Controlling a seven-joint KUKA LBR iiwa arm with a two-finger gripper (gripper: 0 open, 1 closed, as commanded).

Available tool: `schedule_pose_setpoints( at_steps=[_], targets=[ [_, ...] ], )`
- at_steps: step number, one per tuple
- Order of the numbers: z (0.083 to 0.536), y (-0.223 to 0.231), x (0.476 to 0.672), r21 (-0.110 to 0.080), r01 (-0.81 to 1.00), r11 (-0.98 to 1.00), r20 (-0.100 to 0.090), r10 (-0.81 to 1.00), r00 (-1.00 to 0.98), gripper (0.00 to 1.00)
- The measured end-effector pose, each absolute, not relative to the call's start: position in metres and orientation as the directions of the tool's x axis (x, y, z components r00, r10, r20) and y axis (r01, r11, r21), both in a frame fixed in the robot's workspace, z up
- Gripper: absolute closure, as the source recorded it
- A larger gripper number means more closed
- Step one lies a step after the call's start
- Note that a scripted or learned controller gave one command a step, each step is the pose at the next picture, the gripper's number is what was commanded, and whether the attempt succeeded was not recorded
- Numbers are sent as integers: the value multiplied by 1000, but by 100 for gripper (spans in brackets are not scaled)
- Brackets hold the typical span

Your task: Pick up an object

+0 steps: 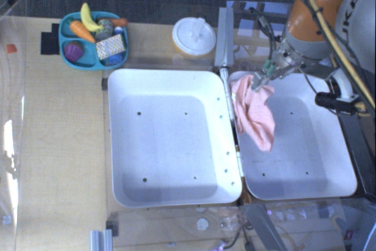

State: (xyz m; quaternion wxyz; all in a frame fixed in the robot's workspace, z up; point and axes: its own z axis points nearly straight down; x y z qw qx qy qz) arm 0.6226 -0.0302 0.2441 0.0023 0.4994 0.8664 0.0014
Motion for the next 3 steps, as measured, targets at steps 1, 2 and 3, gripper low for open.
schedule_pose_setpoints(
  at_steps=[1, 2, 3],
  targets=[
    [206, -55, 664, 2, 951, 310, -2, 951, -310, 100],
    [219, -45, 643, 3, 944, 330, -2, 944, -330, 100],
    [243, -75, 621, 3, 995, 99, -1, 995, -99, 100]
  ],
)
